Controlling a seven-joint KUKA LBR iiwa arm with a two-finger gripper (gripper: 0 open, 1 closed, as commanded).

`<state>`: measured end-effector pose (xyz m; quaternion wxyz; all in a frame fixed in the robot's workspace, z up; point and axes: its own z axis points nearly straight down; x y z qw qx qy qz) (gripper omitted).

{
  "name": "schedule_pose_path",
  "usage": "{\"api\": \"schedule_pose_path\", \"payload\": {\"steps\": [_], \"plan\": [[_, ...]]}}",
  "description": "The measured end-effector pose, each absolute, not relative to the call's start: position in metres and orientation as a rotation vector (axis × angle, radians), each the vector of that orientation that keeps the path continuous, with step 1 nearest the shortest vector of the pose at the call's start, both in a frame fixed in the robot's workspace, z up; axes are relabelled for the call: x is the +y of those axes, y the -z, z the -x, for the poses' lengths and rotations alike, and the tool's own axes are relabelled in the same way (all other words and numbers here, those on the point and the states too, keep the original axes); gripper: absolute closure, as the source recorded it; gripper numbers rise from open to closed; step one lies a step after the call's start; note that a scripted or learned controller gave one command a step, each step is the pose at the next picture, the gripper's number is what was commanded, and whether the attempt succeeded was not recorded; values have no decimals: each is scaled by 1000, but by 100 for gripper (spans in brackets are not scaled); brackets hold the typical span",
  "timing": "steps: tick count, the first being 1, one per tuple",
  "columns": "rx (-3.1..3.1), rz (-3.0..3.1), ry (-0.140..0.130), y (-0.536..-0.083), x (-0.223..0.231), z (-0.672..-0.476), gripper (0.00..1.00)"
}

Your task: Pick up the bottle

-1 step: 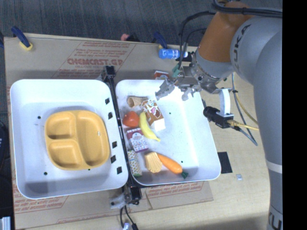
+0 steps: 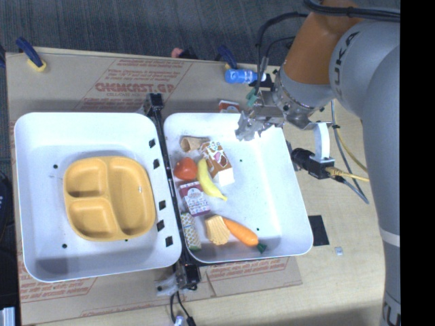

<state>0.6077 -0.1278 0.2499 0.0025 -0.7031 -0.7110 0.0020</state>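
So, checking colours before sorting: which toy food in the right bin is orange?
The orange toy carrot near the bin's front edge; the banana is yellow, the tomato red.

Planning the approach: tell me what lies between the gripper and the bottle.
The carton and banana lie on the line from the gripper to the bottle, which is by the bin's left wall. Nothing covers the bottle from above.

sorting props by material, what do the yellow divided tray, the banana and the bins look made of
Yellow divided tray: looks like moulded plastic, matte, one even colour with soft rounded compartment walls.
Banana: probably toy plastic, smooth and uniformly yellow, though the view is too small to be sure.
Bins: apparently thin white plastic, slightly glossy, with rounded formed corners.
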Motion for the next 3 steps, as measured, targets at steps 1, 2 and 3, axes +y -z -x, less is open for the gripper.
{"api": "schedule_pose_path", "payload": {"steps": [1,2,3], "plan": [[-2318,2115,-3,-248,-138,-538,100],[-2189,2248,-6,-289,-141,-476,100],[-2661,1663,-2,-229,-146,-476,100]]}}
